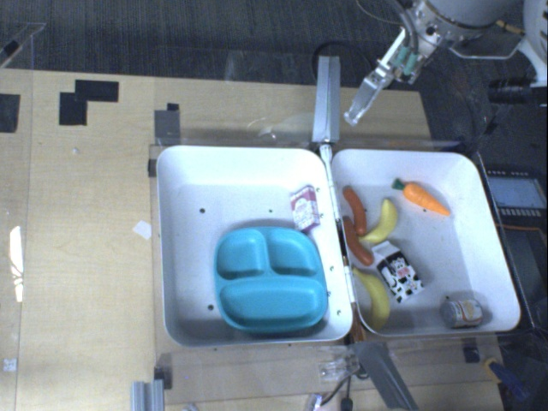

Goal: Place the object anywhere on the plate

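Right bin (479, 195): 2 bananas (385, 219), 2 sausages (354, 211), 1 carrot (425, 198) | left bin (184, 229): 1 plate (270, 279) | gripper (360, 110): state unclear

Plate (270, 279) lies in left bin (184, 229), packet (305, 208) behind it; right bin (479, 229) holds carrot (425, 198), bananas (383, 221).

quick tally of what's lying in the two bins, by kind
plate: 1
packet: 1
sausages: 2
bananas: 2
carrot: 1
black-and-white toy: 1
grey round thing: 1
total: 9
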You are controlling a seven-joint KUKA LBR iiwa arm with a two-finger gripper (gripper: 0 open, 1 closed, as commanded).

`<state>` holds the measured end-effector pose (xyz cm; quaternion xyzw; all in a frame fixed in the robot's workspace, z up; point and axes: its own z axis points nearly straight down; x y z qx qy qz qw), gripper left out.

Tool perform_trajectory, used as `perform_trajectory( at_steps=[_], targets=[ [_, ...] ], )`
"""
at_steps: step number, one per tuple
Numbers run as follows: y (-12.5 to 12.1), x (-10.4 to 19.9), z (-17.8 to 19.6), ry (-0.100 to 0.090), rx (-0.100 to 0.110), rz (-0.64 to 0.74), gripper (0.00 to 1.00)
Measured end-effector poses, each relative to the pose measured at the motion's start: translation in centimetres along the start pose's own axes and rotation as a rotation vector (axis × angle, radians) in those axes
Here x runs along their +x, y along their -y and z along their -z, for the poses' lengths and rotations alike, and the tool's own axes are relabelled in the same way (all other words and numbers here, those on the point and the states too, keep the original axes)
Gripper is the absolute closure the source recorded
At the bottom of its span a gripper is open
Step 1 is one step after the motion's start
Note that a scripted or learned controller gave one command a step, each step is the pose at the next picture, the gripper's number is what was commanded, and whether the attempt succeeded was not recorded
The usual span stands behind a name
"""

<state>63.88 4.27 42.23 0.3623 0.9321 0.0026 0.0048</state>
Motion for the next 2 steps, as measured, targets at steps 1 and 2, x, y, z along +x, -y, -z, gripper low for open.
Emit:
perform_trajectory(
  at_steps=[1, 2],
  targets=[
    [-8.4, 4.3, -4.0, -0.002, 0.0, 0.204, 0.0],
    [-13.1, 11.8, -14.4, -0.005, 0.001, 0.149, 0.0]
  ],
)
